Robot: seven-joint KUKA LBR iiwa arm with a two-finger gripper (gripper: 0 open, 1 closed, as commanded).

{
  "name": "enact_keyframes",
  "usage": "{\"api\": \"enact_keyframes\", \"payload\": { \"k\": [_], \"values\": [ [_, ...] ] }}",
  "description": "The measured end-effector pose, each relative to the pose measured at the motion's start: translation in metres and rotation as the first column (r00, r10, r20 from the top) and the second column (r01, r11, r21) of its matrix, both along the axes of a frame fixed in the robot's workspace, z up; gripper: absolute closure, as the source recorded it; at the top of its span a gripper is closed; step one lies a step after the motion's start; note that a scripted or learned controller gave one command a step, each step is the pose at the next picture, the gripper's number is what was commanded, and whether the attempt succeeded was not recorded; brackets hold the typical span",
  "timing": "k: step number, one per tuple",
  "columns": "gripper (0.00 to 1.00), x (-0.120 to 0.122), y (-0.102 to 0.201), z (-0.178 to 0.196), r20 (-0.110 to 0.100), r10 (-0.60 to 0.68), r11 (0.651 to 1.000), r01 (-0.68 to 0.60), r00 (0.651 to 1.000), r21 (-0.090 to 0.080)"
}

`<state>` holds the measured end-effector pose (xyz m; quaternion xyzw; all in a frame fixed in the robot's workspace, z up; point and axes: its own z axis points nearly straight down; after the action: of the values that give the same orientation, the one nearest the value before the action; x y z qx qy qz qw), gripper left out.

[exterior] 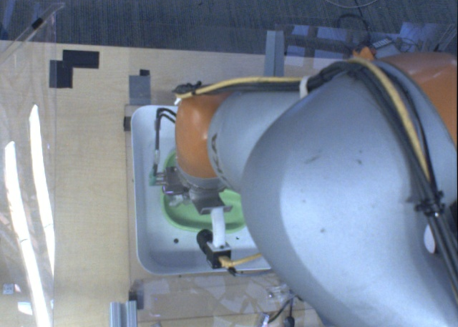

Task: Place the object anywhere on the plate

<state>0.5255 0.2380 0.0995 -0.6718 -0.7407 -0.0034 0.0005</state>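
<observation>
Grey arm housing (343,197), nearest the lens, fills the right and centre, its orange band (195,139) hanging over the white bin (143,197) on the wooden worktop (86,175). Green plate (175,207) shows as a crescent beneath the wrist; the object and its long axis are hidden. Claw state: cannot tell.

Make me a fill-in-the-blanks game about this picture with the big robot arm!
1. The round flat plate under the arm is coloured ____.
2. That plate lies inside a shallow ____ bin.
3. The band above the wrist of the big grey robot arm is coloured ____.
4. The long thin cable running along the top of the arm is coloured ____.

Missing words: green, white, orange, yellow.
</observation>
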Motion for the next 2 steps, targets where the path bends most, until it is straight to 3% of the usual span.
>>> {"api": "enact_keyframes", "payload": {
  "k": [1,2],
  "values": [
    [1.00,0.068,-0.049,0.172,0.004,0.121,0.993,-0.121,0.993,-0.005],
    [1.00,0.060,-0.036,0.010,-0.001,0.117,0.993,-0.117,0.993,-0.005]
  ]
}}
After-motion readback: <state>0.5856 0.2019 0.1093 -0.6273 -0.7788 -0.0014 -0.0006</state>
